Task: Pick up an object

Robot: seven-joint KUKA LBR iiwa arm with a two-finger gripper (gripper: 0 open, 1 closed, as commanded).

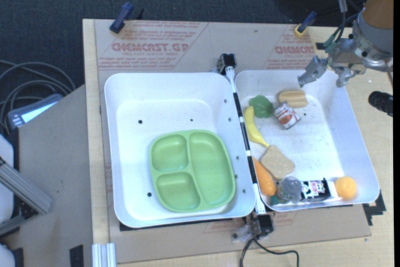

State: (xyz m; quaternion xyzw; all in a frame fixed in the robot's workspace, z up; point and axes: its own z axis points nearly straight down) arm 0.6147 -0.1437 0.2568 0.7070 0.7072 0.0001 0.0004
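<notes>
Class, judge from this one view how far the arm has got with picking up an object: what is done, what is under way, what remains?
Done: nothing lifted; the bread roll, can, banana and orange all lie in the right bin. Under way: the gripper hangs open above that bin's far edge, holding nothing. Left: descend, close on one item and raise it.

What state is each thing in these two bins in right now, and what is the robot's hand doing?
End effector: open, above the right bin's far edge, holding nothing.
Green tray: flat in the left bin, compartments bare.
Banana: lying by the divider.
Bread roll: lying loose.
Small can: tipped on its side.
Carrot: lying against the near wall.
Orange: resting in the near corner.
</notes>
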